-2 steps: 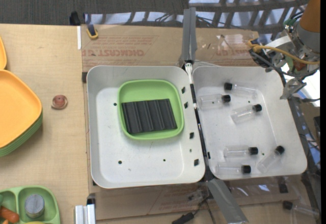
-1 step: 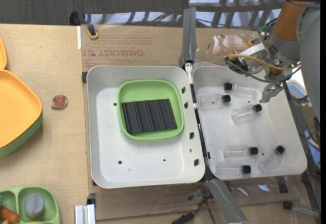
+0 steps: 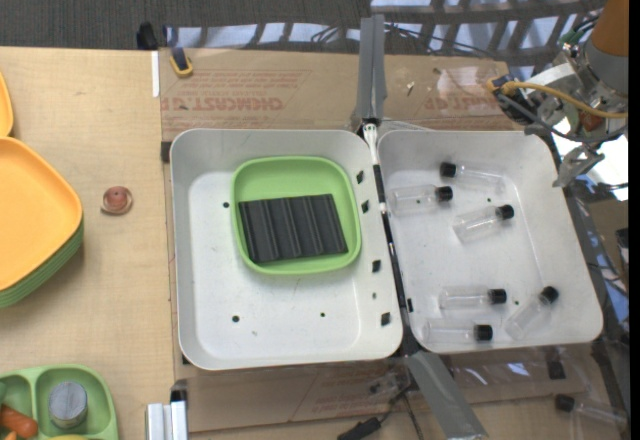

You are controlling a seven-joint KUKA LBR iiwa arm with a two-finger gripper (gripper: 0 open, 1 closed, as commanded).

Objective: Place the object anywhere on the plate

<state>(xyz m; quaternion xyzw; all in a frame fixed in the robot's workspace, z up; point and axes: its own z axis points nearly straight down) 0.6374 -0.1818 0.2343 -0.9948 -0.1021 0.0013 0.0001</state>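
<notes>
Tan worktop (image 3: 110, 118), two white bins (image 3: 280, 338) side by side — mid-frame, orange plates (image 3: 30, 218) stacked at left edge, small red knob (image 3: 117, 199) beside them, green tray (image 3: 55, 403) — lower left corner

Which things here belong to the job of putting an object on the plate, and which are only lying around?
Belong to the job:
- green plate in the left bin, with a dark ridged block on it
- clear vials with black caps in the right bin
- gripper at the right bin's far right edge

Just lying about:
- orange plates
- small red knob
- green compartment tray
</notes>
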